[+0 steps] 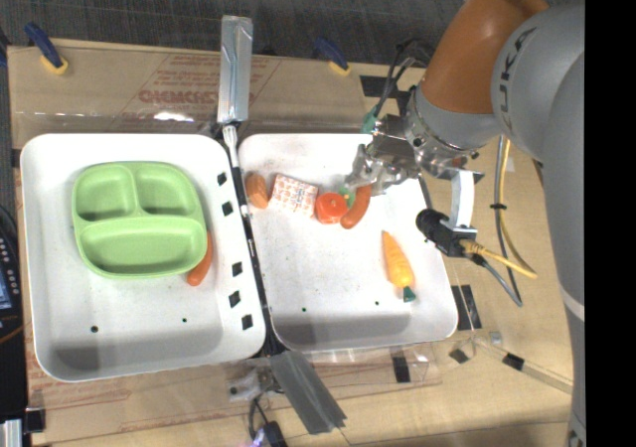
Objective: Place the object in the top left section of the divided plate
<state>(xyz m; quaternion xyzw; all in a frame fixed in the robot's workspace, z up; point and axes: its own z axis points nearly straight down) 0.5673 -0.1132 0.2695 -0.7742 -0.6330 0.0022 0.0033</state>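
Can't tell if your gripper (366, 180) is apart or together, but it's right over the sausage (355, 207) beside the tomato (331, 207) in the right bin (298, 328); looks like light, slick plastic, so pinch it mid-length.

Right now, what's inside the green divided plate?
All three sections of the green divided plate show bare green. An orange carrot-like piece lies outside against its lower right rim; any part tucked under the rim is hidden.
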